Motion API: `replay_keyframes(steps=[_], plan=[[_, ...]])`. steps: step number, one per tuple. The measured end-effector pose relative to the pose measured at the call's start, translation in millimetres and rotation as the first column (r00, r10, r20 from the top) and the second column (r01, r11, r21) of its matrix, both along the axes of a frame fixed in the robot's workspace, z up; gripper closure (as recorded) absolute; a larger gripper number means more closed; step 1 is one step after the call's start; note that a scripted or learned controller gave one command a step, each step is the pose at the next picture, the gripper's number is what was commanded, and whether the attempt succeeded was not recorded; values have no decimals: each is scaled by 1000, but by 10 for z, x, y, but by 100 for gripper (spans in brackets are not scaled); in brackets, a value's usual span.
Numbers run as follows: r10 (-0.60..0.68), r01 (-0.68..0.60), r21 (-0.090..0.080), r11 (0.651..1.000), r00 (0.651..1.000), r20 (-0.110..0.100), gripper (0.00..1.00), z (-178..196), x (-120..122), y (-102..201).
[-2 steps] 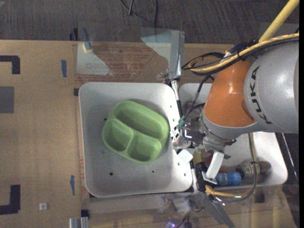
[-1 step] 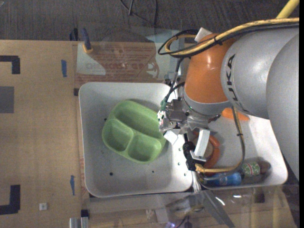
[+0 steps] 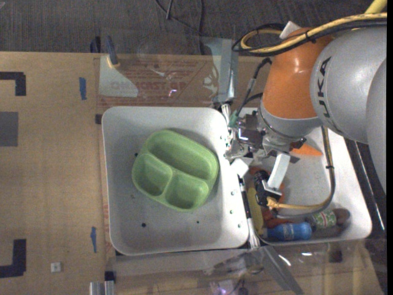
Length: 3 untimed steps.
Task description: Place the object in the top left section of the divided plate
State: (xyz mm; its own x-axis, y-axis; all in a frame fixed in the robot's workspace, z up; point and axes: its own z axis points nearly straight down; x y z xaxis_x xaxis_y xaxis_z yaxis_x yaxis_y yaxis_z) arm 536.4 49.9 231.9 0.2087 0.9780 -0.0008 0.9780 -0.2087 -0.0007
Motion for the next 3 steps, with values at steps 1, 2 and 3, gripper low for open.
replay_keyframes(steps=[1, 2, 3], plan=[[-11, 11, 0, 1000, 1000, -1, 100, -220, 645, 364], [328, -328, 1, 945, 945, -1, 100, -306, 652, 804], [328, -328, 1, 945, 945, -1, 0, -302, 653, 804]])
